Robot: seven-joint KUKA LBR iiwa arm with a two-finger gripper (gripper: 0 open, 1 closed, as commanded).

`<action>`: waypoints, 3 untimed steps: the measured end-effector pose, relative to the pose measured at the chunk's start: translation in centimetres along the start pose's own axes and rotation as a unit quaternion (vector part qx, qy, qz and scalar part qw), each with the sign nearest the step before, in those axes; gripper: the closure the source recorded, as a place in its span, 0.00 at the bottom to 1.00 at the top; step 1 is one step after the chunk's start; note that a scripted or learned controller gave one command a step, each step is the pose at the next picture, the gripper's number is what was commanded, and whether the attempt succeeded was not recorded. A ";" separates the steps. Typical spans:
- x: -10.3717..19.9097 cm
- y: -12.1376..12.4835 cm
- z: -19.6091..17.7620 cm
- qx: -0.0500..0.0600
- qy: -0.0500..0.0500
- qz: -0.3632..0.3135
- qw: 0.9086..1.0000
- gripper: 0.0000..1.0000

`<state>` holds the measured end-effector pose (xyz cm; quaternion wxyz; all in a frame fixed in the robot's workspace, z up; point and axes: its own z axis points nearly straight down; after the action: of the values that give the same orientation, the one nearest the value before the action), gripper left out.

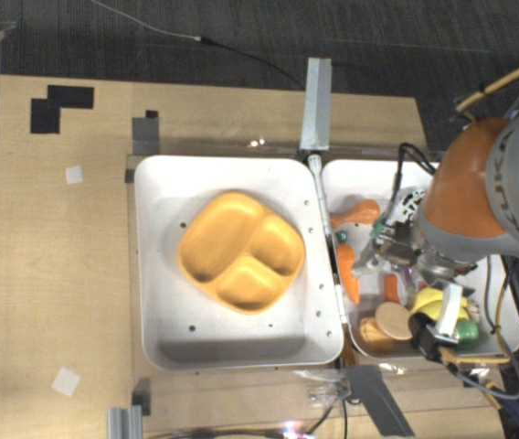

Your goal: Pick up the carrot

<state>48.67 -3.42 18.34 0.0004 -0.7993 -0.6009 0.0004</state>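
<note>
Pale wooden surface [58, 273] carries two bins; your gripper [378, 250], jaws' state untellable, hovers near the slim orange carrot [346, 273], so descend next.

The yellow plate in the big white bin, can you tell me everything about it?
The yellow plate is glossy, like plastic, with rounded corners and three hollow compartments, split by raised ridges. It lies flat, turned cornerwise, in the middle of the left bin. It rests on the bin's floor and touches no wall.
</note>
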 end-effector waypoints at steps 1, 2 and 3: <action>-0.9 0.3 -0.1 -0.001 0.001 0.051 0.999 0.00; -4.8 1.9 9.3 -0.007 0.004 0.150 0.989 0.00; -4.6 2.1 8.3 -0.008 0.005 0.148 0.989 1.00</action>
<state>49.35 -8.45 10.06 -0.0031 -0.8793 -0.4763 -0.0086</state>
